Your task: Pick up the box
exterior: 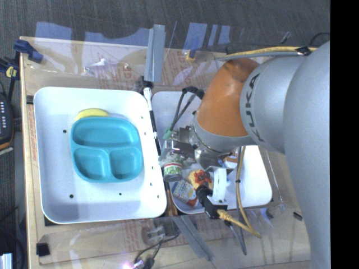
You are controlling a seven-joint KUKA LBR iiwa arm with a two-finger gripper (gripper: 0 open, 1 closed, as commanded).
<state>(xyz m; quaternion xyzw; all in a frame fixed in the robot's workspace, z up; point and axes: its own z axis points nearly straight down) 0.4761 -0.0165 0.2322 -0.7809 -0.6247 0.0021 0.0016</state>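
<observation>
Overhead slanted view of the bench (pixel 112 240), a pale wooden surface that is carrying two shallow white plastic bins with rounded corners. The left bin (pixel 50 150) is holding a glossy turquoise tray (pixel 106 150), rounded-rectangular and moulded into three compartments, one long and two smaller; a smooth yellow object (pixel 92 113) is peeking out from under the tray's far edge. The grey arm (pixel 291 105), with its smooth domed orange band (pixel 230 105), is reaching in from the right and is covering most of the right bin (pixel 255 184). The gripper (pixel 182 150), a cluster of dark metal parts and cables, is hanging low over the right bin's near-left part; whether its jaws are released or clenched cannot be told from this angle. Just below the gripper, small packaged items (pixel 188 184) with printed red, blue and white wrappers are lying crowded together. The box cannot be singled out with certainty among them. A yellow braided cable (pixel 241 223) is trailing over the bin's near rim.
</observation>
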